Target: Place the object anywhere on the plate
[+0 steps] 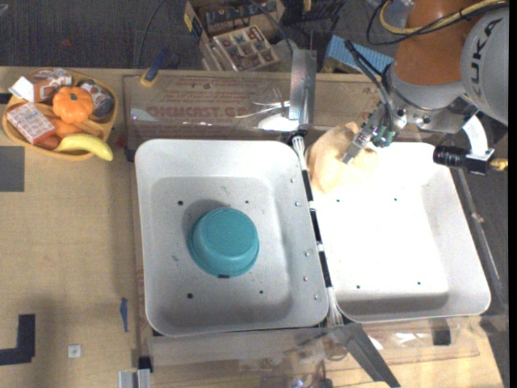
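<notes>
A teal round plate [224, 242] lies in the middle of the left white bin [161, 168]. A pale cream, soft-looking object [327, 164] sits at the far left corner of the right white bin [420, 297], overlapping the rim there. My gripper [356, 146] comes down from the grey and orange arm [440, 39] at the upper right, and its tip is on the right side of the cream object. Whether the object rests on the bin or is lifted cannot be told.
A divider rim [311, 217] separates the two bins. On the bench at far left stands a basket [16, 128] with toy fruit, including a banana [85, 145] and an orange pumpkin [73, 103]. Boxes and cables lie behind the bench.
</notes>
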You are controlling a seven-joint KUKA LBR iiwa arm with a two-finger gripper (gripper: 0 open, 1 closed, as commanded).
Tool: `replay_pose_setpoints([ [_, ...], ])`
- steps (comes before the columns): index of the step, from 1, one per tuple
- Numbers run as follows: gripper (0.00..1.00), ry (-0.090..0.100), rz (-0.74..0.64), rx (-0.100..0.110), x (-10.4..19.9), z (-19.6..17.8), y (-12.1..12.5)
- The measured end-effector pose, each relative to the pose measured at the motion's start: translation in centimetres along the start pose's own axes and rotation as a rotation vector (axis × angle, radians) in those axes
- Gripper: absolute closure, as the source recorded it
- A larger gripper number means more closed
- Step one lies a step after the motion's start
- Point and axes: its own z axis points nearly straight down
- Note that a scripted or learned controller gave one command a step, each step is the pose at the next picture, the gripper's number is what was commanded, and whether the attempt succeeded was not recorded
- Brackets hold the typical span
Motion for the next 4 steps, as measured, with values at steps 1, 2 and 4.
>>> replay_pose_setpoints([
  [1,1.00,-0.002,-0.394,-0.001,2.8,0.5,3.2],
  [2,1.00,-0.004,-0.708,-0.003,6.6,-0.9,6.4],
  [4,1.00,-0.001,-0.712,-0.001,13.9,-0.6,12.2],
])
